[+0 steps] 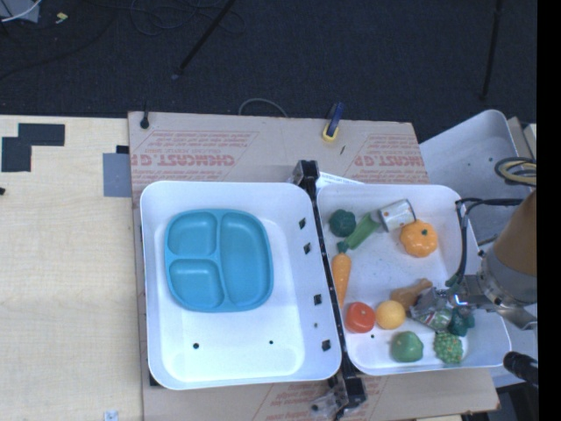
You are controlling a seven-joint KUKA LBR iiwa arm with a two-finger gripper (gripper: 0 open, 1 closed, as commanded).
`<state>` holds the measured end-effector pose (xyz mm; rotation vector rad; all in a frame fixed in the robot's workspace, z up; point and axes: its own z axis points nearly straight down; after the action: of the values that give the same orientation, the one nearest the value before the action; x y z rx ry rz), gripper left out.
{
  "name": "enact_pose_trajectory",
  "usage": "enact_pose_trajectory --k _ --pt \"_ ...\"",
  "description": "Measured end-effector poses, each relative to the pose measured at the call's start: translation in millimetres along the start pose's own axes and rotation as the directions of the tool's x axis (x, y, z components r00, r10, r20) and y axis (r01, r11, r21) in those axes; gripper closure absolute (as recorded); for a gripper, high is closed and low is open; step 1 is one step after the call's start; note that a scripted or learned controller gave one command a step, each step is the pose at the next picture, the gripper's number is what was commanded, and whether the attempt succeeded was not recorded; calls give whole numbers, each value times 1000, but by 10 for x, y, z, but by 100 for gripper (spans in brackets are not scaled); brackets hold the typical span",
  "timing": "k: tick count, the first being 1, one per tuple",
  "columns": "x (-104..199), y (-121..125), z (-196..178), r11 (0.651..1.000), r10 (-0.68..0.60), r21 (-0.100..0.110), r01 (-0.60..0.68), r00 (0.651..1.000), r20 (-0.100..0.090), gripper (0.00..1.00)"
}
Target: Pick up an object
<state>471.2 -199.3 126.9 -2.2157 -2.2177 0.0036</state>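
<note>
Your gripper (pixel 436 305) hangs low among toy food crowding the right bin (pixel 443 196), beside the yellow lemon (pixel 390 314); whether its jaws grip anything, you cannot tell.

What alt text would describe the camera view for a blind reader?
The gripper is low in the right bin among toy foods: an orange, carrot, tomato and lemon. The left bin holds a blue divided plate.
</note>
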Motion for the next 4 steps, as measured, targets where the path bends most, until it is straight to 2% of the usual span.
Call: enact_pose_trajectory --k 1,2,3,4 --pt "7 30 390 1000 -1 -10 1 1000 5 0" --pt "2 8 289 1000 5 -4 -5 1000 1 100" --pt "-64 -19 -320 1000 3 -8 -3 1000 4 100" --pt "-92 41 -761 1000 0 -9 0 1000 4 100"
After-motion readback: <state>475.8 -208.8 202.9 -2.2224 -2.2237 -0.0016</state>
